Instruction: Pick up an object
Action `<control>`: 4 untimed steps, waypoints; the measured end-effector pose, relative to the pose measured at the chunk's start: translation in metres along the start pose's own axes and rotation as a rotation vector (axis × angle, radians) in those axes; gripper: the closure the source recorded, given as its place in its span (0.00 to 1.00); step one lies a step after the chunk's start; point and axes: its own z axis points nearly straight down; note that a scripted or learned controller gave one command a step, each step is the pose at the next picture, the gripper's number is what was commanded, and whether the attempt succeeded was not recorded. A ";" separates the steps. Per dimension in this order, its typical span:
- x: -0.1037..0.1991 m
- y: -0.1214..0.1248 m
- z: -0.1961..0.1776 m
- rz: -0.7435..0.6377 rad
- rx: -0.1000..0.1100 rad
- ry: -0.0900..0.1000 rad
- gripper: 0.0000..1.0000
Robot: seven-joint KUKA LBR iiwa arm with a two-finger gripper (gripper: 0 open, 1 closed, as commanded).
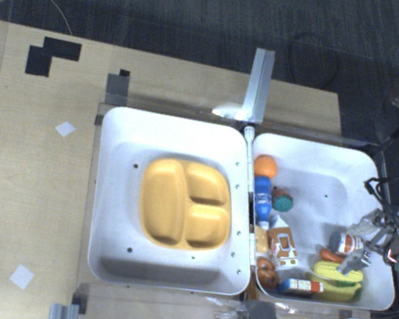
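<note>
My gripper (359, 249) hangs low over the right side of the right bin (319, 160), and the arm comes in from the right edge. Just under and left of it lie a small silver and red can (344, 242) and a red piece (330, 254). A yellow corn cob (337, 274) on a yellow banana (340, 290) sits just below the gripper. Whether anything is gripped is hidden.
Along the right bin's left wall lie an orange ball (264, 165), a blue bottle (262, 196), a teal toy (281, 202), a brown and white box (282, 247) and a small red-capped bottle (299, 286). The left bin (117, 179) holds a yellow divided plate (184, 204).
</note>
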 end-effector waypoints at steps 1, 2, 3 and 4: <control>-0.003 0.002 -0.010 -0.007 0.000 -0.006 1.00; -0.093 0.044 0.062 0.046 -0.001 0.006 1.00; -0.046 0.021 0.072 0.185 -0.004 -0.012 1.00; -0.046 0.020 0.073 0.185 -0.003 -0.011 0.00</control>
